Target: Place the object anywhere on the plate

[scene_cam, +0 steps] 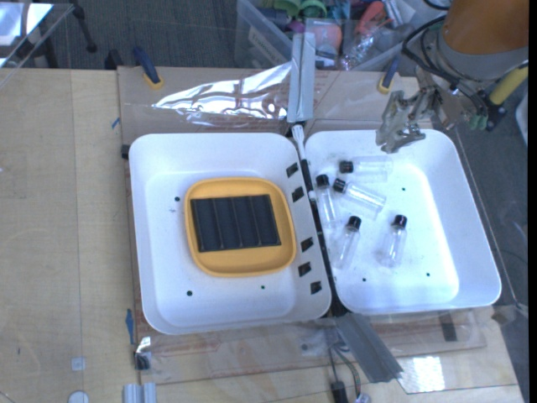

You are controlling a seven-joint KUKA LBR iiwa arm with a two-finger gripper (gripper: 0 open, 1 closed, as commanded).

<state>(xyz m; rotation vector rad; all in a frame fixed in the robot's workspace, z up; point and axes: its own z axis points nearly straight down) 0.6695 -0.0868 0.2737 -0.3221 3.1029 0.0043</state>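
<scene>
A yellow plate (205, 260) with a dark ribbed centre lies in the left bin (159, 166). Several small clear vials with black caps lie scattered in the right bin (470, 250); one (393, 238) is near the middle, another (361, 195) lies slanted above it, and one (346, 240) sits closer to the divider. My gripper (401, 133) hangs above the right bin's far edge, up and to the right of the vials, with nothing visibly between its fingers.
A clear tub of colourful toys (336, 11) stands behind the bins. Crumpled foil (235, 99) lies behind the left bin. A metal divider with black clips (304, 217) runs between the bins. The wooden bench (59, 225) spreads left.
</scene>
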